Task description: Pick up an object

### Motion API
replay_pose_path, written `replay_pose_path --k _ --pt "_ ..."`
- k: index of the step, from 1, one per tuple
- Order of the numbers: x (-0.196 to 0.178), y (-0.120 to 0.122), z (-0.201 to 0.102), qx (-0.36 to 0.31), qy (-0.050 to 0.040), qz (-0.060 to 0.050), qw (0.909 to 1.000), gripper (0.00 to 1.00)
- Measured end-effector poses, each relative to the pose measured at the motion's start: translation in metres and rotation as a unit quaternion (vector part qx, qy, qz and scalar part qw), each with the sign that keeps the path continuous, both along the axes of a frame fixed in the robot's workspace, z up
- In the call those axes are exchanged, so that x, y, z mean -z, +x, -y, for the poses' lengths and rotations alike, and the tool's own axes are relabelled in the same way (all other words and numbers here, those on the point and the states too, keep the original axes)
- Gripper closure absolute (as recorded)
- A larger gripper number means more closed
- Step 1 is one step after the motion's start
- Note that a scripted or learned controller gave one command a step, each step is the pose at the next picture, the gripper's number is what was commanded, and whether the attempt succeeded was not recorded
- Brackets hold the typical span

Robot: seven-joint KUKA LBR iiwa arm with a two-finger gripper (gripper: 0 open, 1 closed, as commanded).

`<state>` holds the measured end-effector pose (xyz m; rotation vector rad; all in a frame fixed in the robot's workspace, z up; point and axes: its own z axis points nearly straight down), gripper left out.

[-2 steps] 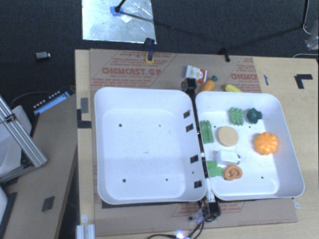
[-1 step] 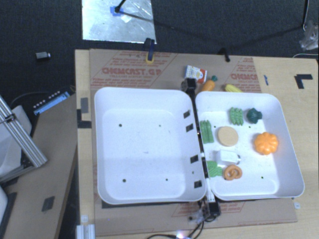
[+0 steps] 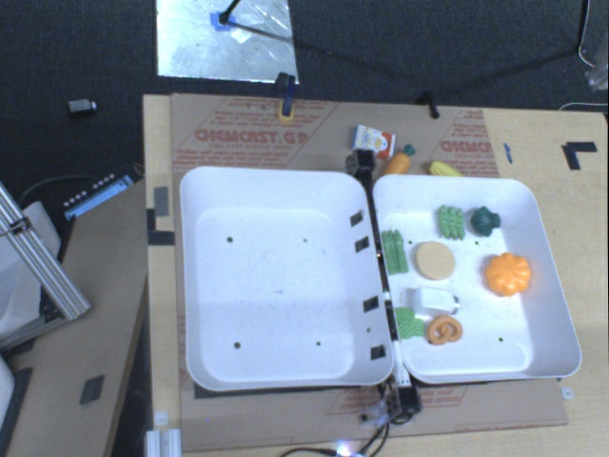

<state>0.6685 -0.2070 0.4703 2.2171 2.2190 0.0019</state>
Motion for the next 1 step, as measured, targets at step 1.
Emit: replay_pose_path --k 1 --pt "-0.0060 0.0001 -0.0202 -0.001 0.0001 0.000 1.0000 1.00"
